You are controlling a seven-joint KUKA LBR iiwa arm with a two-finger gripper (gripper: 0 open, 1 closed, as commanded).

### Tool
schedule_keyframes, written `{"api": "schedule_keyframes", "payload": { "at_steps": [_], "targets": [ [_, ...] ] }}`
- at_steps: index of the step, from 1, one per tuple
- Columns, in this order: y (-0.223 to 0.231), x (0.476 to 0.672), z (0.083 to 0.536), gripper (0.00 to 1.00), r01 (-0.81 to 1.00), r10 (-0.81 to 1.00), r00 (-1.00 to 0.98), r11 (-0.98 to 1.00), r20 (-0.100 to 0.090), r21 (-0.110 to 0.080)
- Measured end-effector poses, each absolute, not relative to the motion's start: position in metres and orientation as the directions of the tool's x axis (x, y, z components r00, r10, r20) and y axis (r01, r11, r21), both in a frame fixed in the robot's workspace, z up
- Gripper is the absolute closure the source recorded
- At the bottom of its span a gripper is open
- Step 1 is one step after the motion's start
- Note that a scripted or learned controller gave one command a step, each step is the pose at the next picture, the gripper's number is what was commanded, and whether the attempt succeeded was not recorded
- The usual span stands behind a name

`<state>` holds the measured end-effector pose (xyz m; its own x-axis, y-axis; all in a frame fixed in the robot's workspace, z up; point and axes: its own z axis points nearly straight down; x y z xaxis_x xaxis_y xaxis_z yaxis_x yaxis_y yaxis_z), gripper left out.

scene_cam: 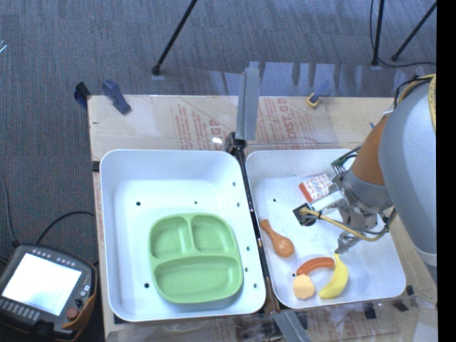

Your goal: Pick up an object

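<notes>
The right bin [385, 280] holds several small things. A yellow banana [335, 281] lies near the bin's front. A red sausage [314, 265] and a pale orange fruit [303, 287] lie just to the left of it. An orange spoon [277, 239] rests closer to the bin's left wall. A red and white packet [315, 187] lies toward the back, partly under the arm. My gripper [345, 245] hangs low over the bin, just above the banana's upper end, and I see nothing held in it.
The left bin [121, 191] holds a green divided plate [195, 258]. A grey upright post [248, 109] stands behind the wall shared by the two bins. A teach pendant [43, 285] lies on the floor at the lower left.
</notes>
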<state>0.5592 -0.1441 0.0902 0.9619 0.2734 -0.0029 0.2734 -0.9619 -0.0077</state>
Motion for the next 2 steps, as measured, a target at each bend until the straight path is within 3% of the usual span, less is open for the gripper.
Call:
{"api": "schedule_keyframes", "payload": {
  "at_steps": [1, 2],
  "targets": [
    [-0.15, 0.616, 0.107, 0.0, 0.201, 0.201, 0.98, -0.98, -0.003, -0.003],
    [-0.216, 0.536, 0.093, 0.0, 0.199, 0.199, 0.98, -0.98, -0.009, -0.005]
  ]
}}
